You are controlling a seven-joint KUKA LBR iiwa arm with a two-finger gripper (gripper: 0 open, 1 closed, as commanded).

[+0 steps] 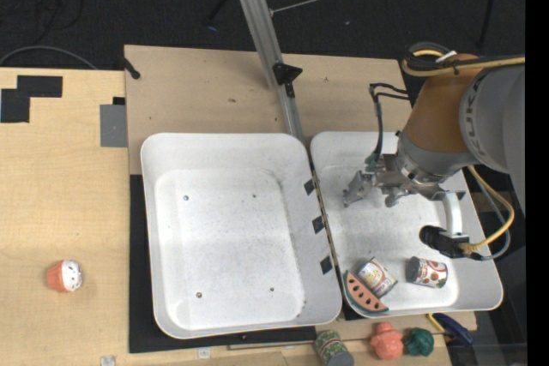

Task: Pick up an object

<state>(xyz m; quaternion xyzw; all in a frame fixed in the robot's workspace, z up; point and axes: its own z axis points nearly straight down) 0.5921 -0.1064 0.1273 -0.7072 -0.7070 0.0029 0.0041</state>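
Note:
My gripper hangs over the upper middle of the right bin, its two grey fingers spread apart and nothing between them, so it is open. Below it, near the bin's front edge, lie a small labelled can, a second can with a red and white label on its side, and a watermelon-slice toy. All three sit well clear of the fingers. The orange band and grey wrist rise to the upper right of the gripper.
The left bin adjoins the right one, with black clips along the shared rim. A green can, a pink toy and a green toy lie outside the front edge. A red and white ball rests far left. A metal rail slants behind the bins.

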